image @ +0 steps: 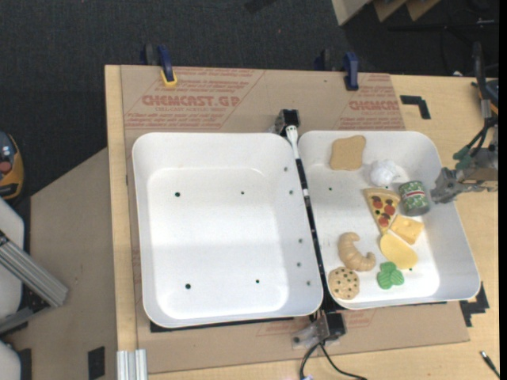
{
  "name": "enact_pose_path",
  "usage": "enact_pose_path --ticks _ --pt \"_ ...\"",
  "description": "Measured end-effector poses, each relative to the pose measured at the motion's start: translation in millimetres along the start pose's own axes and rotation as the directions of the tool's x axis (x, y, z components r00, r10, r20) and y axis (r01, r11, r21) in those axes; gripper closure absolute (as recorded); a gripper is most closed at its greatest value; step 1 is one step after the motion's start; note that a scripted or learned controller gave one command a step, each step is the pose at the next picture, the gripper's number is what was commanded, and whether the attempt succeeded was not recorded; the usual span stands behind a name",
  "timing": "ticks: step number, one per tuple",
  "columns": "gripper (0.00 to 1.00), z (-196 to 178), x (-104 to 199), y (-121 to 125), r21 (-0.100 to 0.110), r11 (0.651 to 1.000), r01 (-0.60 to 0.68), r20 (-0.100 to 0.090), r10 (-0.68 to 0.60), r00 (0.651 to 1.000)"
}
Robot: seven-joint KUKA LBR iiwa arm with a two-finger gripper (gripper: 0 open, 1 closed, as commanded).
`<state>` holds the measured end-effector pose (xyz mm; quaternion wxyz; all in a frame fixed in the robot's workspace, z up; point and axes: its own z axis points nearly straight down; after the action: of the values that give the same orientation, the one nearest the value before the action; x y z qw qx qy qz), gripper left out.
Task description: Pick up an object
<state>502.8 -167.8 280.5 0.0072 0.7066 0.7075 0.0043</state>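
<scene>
Your bench [238, 93], a cardboard-faced board, carries two shallow white bins side by side. The left bin [158, 212] sits beside the right bin [451, 252], which holds the toy foods you may pick. Toward its far wall lies a slice of bread [347, 153], with a crumpled white object [386, 172] near it. A pizza slice [383, 207] lies mid-bin, touching a green can [413, 197]. Below come a cheese wedge [408, 229], a yellow piece [397, 250], a croissant [355, 251], a cookie [344, 283] and a green piece [389, 276]. The gripper [442, 188] hangs at the right rim beside the can; whether its pincer is apart or together cannot be told.
</scene>
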Motion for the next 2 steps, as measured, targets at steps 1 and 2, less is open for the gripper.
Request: enact_pose_path --ticks 1,2 --pt "1.0 27.3 91.8 24.0 0.019 1.0 0.008 -0.009 -0.008 1.0" --pt "1.0 43.9 220.2 -2.6 0.022 1.0 0.013 -0.011 -0.013 1.0"
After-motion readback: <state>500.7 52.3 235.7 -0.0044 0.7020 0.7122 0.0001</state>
